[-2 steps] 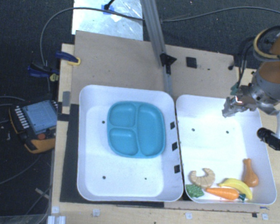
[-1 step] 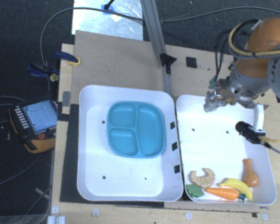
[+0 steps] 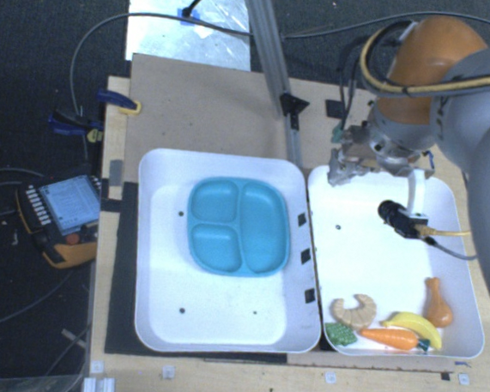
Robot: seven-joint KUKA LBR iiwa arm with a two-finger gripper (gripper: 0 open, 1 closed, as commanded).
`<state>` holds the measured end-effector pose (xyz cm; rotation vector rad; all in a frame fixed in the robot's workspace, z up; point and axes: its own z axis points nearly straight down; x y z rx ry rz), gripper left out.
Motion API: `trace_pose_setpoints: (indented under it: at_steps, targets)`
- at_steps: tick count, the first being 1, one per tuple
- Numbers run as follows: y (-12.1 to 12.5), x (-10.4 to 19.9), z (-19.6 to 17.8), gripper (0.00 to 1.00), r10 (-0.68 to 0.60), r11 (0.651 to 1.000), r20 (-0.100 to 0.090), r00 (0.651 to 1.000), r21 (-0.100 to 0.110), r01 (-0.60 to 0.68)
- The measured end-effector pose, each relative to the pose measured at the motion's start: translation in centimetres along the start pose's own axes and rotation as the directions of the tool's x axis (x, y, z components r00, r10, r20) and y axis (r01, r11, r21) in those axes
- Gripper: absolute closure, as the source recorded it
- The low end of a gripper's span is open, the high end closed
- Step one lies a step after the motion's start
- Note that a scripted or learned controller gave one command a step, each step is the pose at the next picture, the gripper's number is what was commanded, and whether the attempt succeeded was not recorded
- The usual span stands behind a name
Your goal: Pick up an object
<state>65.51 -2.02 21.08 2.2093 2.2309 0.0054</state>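
The claw sits over the top-left corner of the right bin, and honestly I can't tell whether it's open or gripping anything. All the toy food is piled at that bin's bottom edge: croissant, carrot, banana, drumstick and something green. A blue divided plate sits in the left bin.

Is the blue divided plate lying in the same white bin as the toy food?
No, the blue divided plate lies in the left white bin; the toy food sits in the right white bin.
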Motion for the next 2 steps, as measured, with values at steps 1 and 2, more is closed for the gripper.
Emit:
trace_pose_setpoints:
  at_steps: [1,2]
  targets:
    - [0.2,5.0,-1.3,1.0,0.0,1.0,-0.001,1.0,0.0,0.0]
    - [1.0,11.3,-1.0,1.0,-0.001,1.0,-0.001,1.0,0.001,0.001]
